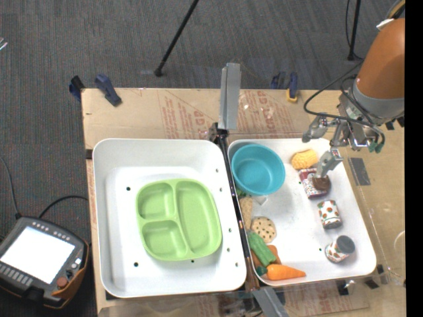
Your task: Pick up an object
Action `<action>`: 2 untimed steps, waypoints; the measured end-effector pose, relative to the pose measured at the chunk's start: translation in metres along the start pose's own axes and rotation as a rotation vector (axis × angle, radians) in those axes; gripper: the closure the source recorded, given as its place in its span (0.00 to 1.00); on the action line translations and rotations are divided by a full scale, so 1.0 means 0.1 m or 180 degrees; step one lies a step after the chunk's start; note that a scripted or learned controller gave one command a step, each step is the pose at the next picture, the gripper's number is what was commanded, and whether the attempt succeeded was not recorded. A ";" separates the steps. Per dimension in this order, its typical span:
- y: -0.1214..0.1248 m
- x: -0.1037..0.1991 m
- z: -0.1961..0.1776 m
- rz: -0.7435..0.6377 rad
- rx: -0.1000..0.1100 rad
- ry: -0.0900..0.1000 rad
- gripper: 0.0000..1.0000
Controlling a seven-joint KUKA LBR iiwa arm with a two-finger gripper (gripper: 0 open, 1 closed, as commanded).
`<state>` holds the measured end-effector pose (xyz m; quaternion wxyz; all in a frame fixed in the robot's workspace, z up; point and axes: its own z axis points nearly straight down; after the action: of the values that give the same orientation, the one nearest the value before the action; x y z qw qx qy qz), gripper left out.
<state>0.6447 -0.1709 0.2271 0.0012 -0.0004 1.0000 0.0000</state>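
My gripper (326,165) hangs over the right bin (365,243), fingers narrow, touching a brown jar (316,184). A blue bowl (257,168), corn (304,158) and 2 cans (329,213) crowd close.

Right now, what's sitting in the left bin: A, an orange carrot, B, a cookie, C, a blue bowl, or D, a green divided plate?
D: the green divided plate lies alone in the left bin, while the blue bowl, carrot and cookie are all in the right bin.
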 end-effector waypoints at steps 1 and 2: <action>-0.38 0.38 1.42 -0.0452 -0.0013 0.0020 0.00; 0.00 -0.01 1.38 0.0169 -0.0006 -0.0006 0.00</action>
<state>0.6463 -0.1705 0.0887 0.0022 0.0260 0.9997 0.0010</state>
